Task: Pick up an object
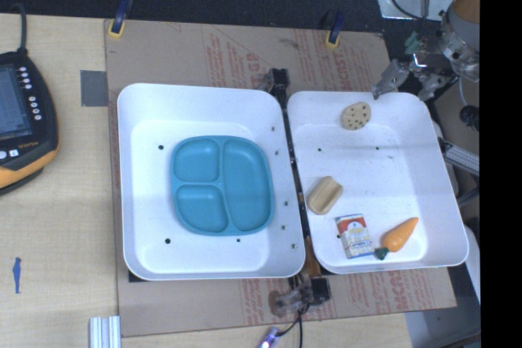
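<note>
Gripper (397, 80) hovers at the right bin's (424, 175) far corner, nothing between its fingers.
Whether the jaws are parted, I cannot tell; cookie (356, 116) lies nearby; carrot (400, 235) sits near the front edge.

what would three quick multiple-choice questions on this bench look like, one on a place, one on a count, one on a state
1. Where does the blue divided plate lie?
A. in the left bin
B. in the right bin
C. on the cardboard outside the bins

2. How many things lie in the right bin?
A. two
B. four
C. six

3. Where is the gripper in relation to the cookie?
A. closed around it
B. apart from it, at the bin's far right corner
C. pressing it flat

Answers:
1 A, the plate sits in the middle of the left bin.
2 B, the cookie, a tan block, a small carton and a carrot.
3 B, bare bin floor shows between them.
</note>
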